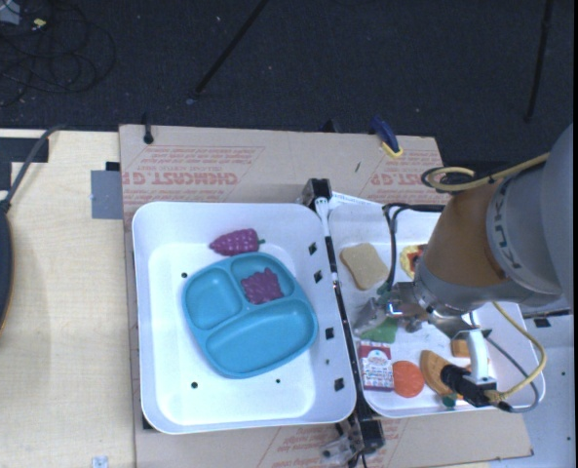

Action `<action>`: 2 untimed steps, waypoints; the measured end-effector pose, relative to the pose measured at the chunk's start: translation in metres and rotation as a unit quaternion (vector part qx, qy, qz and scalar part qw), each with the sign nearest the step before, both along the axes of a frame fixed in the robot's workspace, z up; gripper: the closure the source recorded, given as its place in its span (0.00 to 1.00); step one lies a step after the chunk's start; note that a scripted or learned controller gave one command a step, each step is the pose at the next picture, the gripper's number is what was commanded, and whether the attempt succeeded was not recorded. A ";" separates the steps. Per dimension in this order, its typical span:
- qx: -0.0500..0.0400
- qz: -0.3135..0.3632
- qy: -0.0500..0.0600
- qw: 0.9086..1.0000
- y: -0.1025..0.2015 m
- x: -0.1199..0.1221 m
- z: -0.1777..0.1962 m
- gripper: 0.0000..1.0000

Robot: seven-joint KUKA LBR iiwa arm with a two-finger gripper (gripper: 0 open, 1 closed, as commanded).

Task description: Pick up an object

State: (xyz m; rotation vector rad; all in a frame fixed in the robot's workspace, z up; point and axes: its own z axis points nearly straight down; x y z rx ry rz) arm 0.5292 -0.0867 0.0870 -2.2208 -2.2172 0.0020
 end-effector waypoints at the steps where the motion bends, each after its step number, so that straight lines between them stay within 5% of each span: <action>1: -0.001 0.001 -0.001 1.000 -0.008 0.054 -0.001 0.00; 2: 0.000 -0.001 0.000 1.000 0.001 0.016 0.000 0.00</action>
